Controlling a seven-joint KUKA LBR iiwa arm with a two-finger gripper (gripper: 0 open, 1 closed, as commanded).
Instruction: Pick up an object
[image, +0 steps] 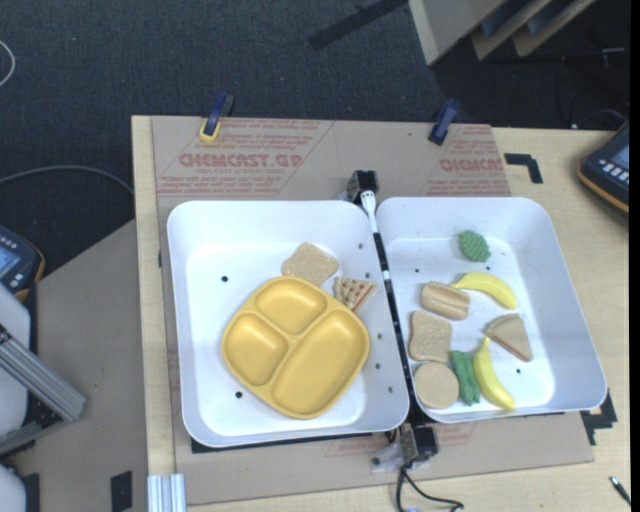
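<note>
jaws: can't tell if open or shut, or holding anything | target: banana in right bin, just beside roll | long axis left-right, slightly slanted | judged nearer arm's entry side

Light is even and fairly bright, falling from overhead. The white bins read close to overexposed, their walls nearly blending with their floors. The yellow tray carries soft sheen on its ridges and a thin shadow along its lower edge. The food pieces cast only short, faint shadows. The dark floor at the top is dim, with little detail. Focus is soft throughout; print on the counter is slightly fuzzy, and fine grain shows.
</note>
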